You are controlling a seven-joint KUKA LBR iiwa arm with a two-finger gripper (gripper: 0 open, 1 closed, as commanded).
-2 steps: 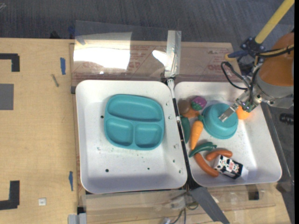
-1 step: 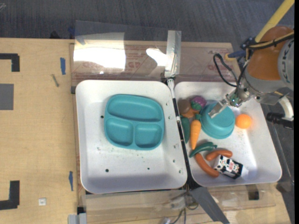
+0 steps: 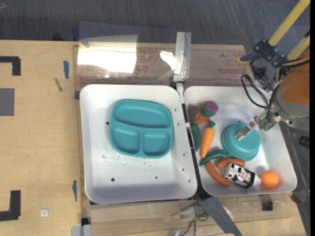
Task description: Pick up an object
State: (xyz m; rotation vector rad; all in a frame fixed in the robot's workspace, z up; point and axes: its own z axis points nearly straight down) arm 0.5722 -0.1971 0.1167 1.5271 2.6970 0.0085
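My gripper [image 3: 244, 131] reaches in from the right and hangs over the rim of a teal bowl [image 3: 242, 144] in the right bin [image 3: 288, 154]. Left of the bowl lie an orange carrot [image 3: 206, 139], a purple-topped toy vegetable [image 3: 210, 108], a brown piece [image 3: 196, 114] and a green pod [image 3: 194, 134]. In front of the bowl are a green curved piece [image 3: 215, 156], an orange-red sausage shape [image 3: 217, 174], a black and white block [image 3: 240, 176] and an orange ball [image 3: 269, 179].
The left bin [image 3: 96, 146] holds a teal divided plate [image 3: 141, 128]. A metal divider [image 3: 189, 141] separates the bins. Cables and the arm's orange band [image 3: 298, 85] crowd the right bin's far right side. A clear plastic wall [image 3: 128, 60] stands behind the bins.
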